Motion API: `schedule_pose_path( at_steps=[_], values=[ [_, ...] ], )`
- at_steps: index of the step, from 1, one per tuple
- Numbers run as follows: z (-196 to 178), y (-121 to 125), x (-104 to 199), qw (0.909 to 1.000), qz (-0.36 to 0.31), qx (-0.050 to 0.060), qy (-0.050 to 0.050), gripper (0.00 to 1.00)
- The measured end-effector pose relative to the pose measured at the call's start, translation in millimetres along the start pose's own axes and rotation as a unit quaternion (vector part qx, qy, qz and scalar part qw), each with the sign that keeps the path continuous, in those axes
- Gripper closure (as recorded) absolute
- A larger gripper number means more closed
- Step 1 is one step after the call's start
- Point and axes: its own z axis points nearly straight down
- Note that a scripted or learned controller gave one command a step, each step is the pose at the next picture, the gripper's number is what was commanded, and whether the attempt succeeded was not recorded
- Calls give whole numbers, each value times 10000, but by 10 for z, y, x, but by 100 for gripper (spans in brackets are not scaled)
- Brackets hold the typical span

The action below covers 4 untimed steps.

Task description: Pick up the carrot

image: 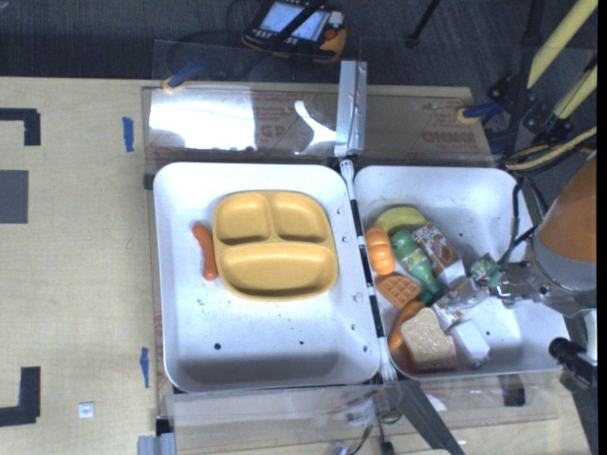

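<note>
Two white bins sit side by side on the bench. The left bin (190, 339) holds a yellow divided plate (275, 243). You will find the carrot (205, 250) lying on the bin floor just beside the plate's left edge, long axis running front to back. The right bin (474, 192) holds a heap of toy food along its left wall, including a slice of bread (427, 339), a green bottle (414, 257) and a waffle (396, 287). The arm (569, 235) reaches in from the right. Its gripper (462, 301) sits low over that heap in the right bin, well apart from the carrot, with the plate and the bin walls between them. Whether the gripper is spread or closed cannot be told.
</note>
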Motion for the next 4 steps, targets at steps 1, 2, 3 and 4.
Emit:
schedule_pose_path(
  at_steps=[1,2,3,4],
  values=[
    [187,125,423,9991,366,-213,-71,0],
    [204,225,650,9492,3142,-184,36,0],
    [210,222,693,9146,4038,-183,100,0],
    [-28,7,683,9389,3442,21,-10,0]
  ],
)
